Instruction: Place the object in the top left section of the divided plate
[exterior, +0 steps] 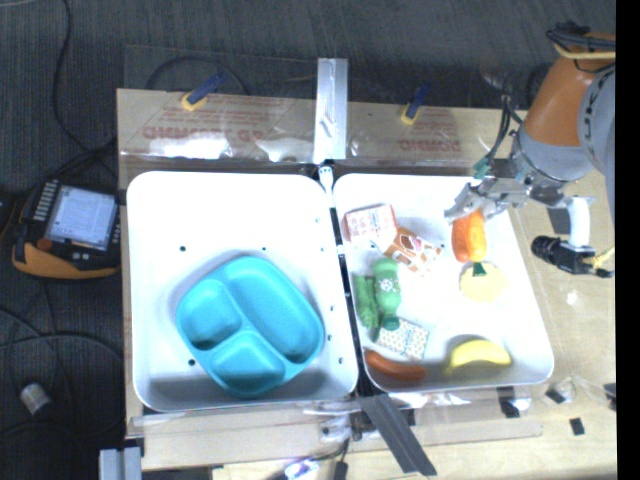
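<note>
Two white bins sit side by side on the worktop. Over in the left bin there's just the blue divided plate, turned at an angle, none of its three sections holding anything. The right bin is pretty crowded: an orange carrot-looking toy near the back right, a pale yellow round piece just below it, a yellow banana at the front, a reddish sausage by the front left corner, a green plush thing, plus a few small printed boxes. The hand hangs right over the carrot's top end; can't tell how wide it's open or whether it actually has hold of the carrot.
</note>
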Motion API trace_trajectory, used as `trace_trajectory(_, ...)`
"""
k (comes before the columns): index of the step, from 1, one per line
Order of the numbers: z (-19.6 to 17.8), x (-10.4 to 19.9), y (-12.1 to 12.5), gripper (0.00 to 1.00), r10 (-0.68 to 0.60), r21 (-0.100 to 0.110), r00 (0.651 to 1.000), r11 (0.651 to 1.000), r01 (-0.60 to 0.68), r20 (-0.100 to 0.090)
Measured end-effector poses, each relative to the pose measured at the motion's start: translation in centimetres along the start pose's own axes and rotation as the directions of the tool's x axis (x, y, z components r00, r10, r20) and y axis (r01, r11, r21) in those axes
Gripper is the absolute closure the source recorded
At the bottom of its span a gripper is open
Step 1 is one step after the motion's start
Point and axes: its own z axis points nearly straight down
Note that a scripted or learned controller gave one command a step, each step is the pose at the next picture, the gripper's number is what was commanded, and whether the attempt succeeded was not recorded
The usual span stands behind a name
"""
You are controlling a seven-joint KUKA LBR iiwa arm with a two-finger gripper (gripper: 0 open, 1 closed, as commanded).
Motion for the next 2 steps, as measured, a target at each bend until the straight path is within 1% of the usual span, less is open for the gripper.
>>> trace_trajectory(1, 7.1, 6.6, 0.4, 1.00, -0.029, -0.001, 1.000, 1.000, 0.029, 0.001)
trace_trajectory(2, 9.1, 8.9, 2.8, 1.00, 0.101, -0.011, 0.995, 0.995, -0.101, 0.000)
